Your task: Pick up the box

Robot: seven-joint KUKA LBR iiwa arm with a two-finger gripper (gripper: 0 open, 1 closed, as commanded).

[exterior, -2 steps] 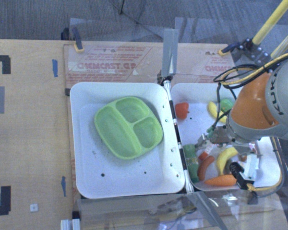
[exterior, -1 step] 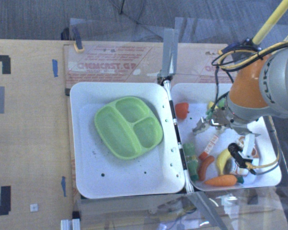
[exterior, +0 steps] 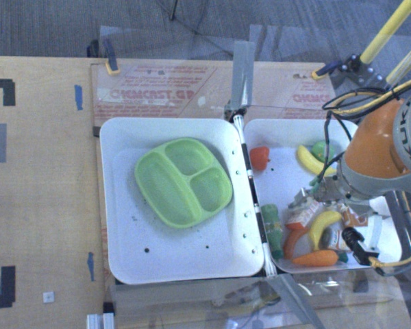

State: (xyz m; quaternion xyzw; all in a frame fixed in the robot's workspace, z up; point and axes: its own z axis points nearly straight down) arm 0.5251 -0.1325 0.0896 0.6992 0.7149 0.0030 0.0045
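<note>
The box (exterior: 299, 220), a small carton printed in orange and white, lies in the right bin (exterior: 282, 134) near its front, partly hidden under the arm. My gripper (exterior: 314, 199) hangs low over the clutter, just above and to the right of the box. Whether it touches the box cannot be made out. The orange band of the wrist (exterior: 373, 149) covers the right part of the bin.
Around the box lie a yellow banana (exterior: 323, 225), an orange carrot (exterior: 316, 258), a green can (exterior: 270, 218), a red fruit (exterior: 259, 157), a second banana (exterior: 307, 160) and a green piece (exterior: 320, 149). A green divided plate (exterior: 185, 181) sits in the left bin (exterior: 116, 204).
</note>
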